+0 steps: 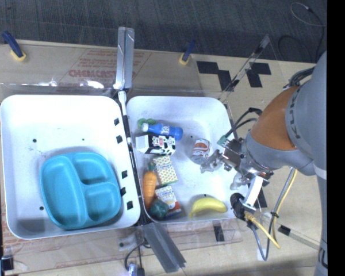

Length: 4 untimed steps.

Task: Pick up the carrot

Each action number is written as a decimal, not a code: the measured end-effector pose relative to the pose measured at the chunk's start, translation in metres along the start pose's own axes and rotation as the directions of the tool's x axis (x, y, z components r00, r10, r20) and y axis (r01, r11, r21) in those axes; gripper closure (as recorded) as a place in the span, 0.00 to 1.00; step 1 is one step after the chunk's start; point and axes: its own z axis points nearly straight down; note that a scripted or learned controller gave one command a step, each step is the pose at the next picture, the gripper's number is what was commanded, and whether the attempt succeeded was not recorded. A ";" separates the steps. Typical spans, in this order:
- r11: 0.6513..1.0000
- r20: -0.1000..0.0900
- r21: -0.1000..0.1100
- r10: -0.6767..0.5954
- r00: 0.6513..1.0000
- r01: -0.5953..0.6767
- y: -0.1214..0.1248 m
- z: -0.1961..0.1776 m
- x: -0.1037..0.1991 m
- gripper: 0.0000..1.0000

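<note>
Cardboard-topped desk (pixel 75 62) is carrying both bins. Carrot (pixel 149 187) is lying upright-lengthwise, left of your jaws (pixel 210 164), which are hovering over the right bin (pixel 218 105); jaw opening unclear, cannot tell.

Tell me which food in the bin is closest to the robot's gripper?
The banana, yellow and curved, lies nearest the gripper. The orange carrot sits farther off, against the right bin's left wall.

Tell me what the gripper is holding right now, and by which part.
Nothing. The gripper hangs over the right bin beside a small can, far from the carrot.
</note>
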 end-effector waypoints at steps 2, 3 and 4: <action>0.914 0.001 0.003 0.406 0.914 -0.406 0.014 0.034 0.031 0.00; 0.837 0.000 0.002 0.547 0.837 -0.547 0.032 -0.067 0.070 0.00; 0.967 0.001 0.005 0.256 0.967 -0.256 0.046 -0.054 0.073 0.00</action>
